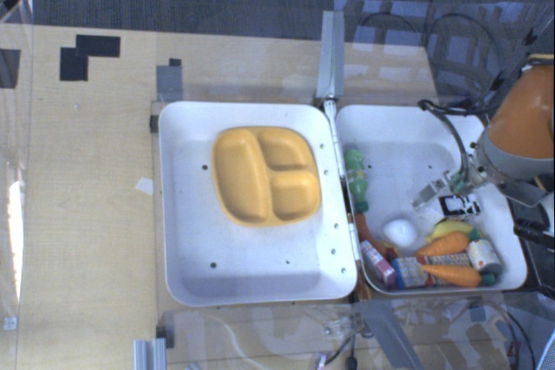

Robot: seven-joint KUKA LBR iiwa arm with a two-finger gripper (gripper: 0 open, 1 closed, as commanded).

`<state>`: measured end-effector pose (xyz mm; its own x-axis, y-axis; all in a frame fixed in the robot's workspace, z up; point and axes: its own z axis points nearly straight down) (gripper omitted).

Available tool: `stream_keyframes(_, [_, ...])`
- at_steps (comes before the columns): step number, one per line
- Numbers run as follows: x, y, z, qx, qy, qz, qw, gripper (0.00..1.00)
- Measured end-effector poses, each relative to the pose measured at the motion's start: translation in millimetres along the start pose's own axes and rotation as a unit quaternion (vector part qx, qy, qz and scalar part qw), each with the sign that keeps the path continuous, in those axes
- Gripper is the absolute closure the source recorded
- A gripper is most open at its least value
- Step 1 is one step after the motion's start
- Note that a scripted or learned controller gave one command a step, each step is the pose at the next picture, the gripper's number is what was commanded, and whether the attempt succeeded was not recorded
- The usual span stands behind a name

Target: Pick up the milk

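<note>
The grey arm with its orange band [525,121] reaches in from the right over the right shallow white bin [395,130]. Its tool [444,191] hangs low above the bin's right half, with thin metal fingers pointing left and down toward the bare white floor. At this slant and size I cannot tell whether the tool is released or clenched, and nothing can be made out between its tips.

The small milk container, white with a dark cap end [482,256], lies on its side in the near right corner of the same bin, nearer the viewer than the tool and a little to its right, apart from it. It touches the pile of toy food: a yellow banana [451,229] just above it to the left, two orange carrots [449,245] beside it, and a purple and red packet [379,260] further left along the near wall. A white round ball [400,231] rests just left of the carrots, and a green leafy toy [355,178] lies against the bin's left wall.

The left white bin [186,212] holds a yellow three-compartment plastic tray [264,175]. Both bins sit on the pale wooden tabletop [78,212].
</note>
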<state>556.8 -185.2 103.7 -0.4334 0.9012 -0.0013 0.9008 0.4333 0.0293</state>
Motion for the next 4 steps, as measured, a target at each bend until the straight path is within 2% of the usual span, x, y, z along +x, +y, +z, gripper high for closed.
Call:
stream_keyframes(1, [-3, -39, -77, 0.011, -0.002, -0.04, 0.9991, 0.0])
stream_keyframes(2, [-21, 4, 1, 0.01, -0.001, -0.065, 0.9979, 0.0])
stream_keyframes(3, [10, -67, -108, 0.011, -0.002, -0.039, 0.9992, 0.0])
stream_keyframes(4, [-17, -8, -64, 0.012, -0.001, -0.053, 0.9985, 0.0])
